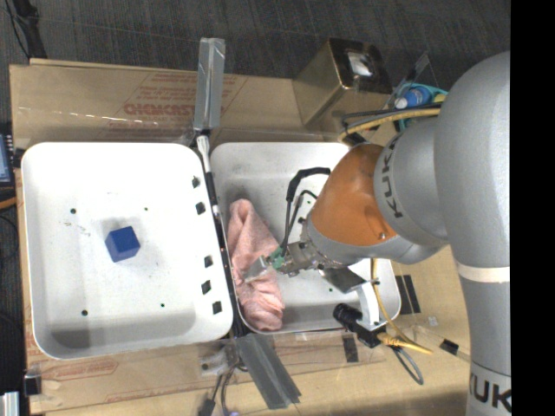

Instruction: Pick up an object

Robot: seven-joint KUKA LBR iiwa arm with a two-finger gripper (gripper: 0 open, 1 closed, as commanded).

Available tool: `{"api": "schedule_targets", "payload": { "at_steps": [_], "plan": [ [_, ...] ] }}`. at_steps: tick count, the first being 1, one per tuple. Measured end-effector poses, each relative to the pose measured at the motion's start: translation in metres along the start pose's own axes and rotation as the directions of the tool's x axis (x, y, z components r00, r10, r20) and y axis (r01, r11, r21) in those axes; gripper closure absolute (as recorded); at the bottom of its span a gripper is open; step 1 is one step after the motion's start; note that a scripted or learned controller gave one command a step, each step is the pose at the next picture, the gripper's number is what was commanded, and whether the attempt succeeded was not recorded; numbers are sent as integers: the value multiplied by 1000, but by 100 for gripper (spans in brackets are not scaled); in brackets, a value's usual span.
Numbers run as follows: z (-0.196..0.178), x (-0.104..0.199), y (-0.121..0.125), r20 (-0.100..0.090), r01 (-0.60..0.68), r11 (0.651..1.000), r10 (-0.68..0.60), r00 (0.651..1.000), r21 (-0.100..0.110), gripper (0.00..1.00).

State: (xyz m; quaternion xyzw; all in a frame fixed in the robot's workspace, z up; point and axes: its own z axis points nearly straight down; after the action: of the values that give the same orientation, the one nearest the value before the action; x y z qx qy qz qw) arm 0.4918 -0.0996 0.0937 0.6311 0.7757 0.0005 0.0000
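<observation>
The pink cloth [253,267] lies crumpled along the right bin's [260,159] left wall, its long axis running near to far. The pincer [270,265] touches its middle; its opening cannot be told. A blue cube [122,243] sits in the left bin [52,163].

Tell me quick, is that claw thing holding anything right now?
Gripper: down in the right bin, at the pink cloth; whether it is open, shut or gripping the cloth cannot be told from this view.

"KUKA" stands on the grey arm [416,189], partly legible.
</observation>
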Motion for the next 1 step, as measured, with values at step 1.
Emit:
{"api": "schedule_targets", "payload": {
  "at_steps": [1],
  "plan": [
    [-11, 1, 2, -2, 7, 1000, -7, 1000, -3, 100]
  ]
}}
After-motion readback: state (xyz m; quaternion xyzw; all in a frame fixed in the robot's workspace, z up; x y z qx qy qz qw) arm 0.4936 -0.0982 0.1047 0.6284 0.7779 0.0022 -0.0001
